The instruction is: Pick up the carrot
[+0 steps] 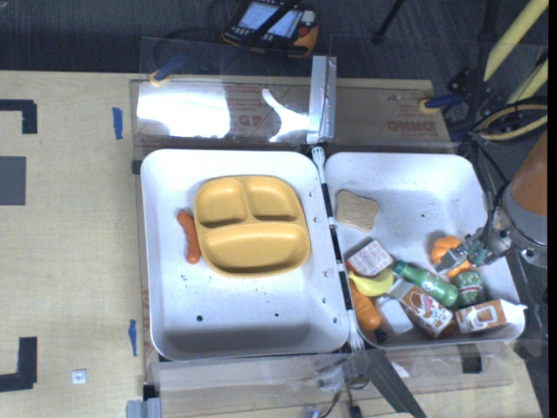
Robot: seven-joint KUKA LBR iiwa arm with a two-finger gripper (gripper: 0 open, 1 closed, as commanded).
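Carrot [367, 312] at the right bin's [409, 168] left wall, gripper [474, 252] apart from it

From left to right we see a hot dog [189, 236] touching a yellow divided tray [251, 225] in the left bin [235, 325], then the carrot under a banana [374, 283], then a green bottle [426, 284]; the gripper sits over the right-hand clutter, and we cannot tell its finger state

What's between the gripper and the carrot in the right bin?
The carrot lies by the left wall of the right bin, its upper end under the banana. A green bottle and a small carton lie between it and the gripper.
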